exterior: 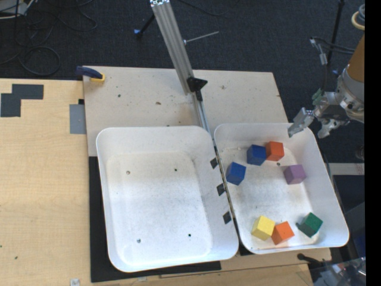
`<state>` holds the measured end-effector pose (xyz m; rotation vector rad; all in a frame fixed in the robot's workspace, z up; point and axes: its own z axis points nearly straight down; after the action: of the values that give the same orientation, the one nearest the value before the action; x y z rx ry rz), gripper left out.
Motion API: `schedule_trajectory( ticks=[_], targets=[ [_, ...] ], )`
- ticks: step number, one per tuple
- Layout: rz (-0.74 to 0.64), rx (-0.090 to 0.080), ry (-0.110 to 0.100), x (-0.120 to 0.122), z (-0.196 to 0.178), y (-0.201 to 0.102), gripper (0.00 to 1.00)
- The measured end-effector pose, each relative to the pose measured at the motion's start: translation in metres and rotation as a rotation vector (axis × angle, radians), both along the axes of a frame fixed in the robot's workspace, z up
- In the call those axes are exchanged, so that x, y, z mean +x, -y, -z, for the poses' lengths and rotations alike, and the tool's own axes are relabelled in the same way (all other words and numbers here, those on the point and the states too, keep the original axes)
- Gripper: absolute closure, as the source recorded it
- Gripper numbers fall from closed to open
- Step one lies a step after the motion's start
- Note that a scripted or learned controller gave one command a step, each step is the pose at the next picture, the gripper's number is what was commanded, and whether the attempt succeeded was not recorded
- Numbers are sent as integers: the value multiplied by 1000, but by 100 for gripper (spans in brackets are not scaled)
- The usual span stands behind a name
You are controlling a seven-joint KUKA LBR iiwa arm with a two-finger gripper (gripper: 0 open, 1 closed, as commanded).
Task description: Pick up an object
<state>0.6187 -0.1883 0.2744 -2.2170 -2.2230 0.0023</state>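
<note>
From my end the pincer (314, 123) hangs spread wide with nothing in it, over the right bin's (333, 219) far right corner. Nearest to it, the orange cube (274, 151) sits touching a blue cube (256, 154).

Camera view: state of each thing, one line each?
gripper: open, holding nothing, above the right bin's far right corner
right bin: holds seven blocks
left bin: no blocks in it
blue blocks: one touching the orange block, one apart
purple block: alone, near the right wall
yellow block: touching a second orange block
green block: near corner
</note>
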Motion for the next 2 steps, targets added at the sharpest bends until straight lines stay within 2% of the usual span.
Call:
schedule_trajectory(
  ticks=[1, 2],
  targets=[
    [-1, 0, 0, 0, 0, 0, 0],
    [3, 2, -7, -2, 65, 0, 0]
  ],
)
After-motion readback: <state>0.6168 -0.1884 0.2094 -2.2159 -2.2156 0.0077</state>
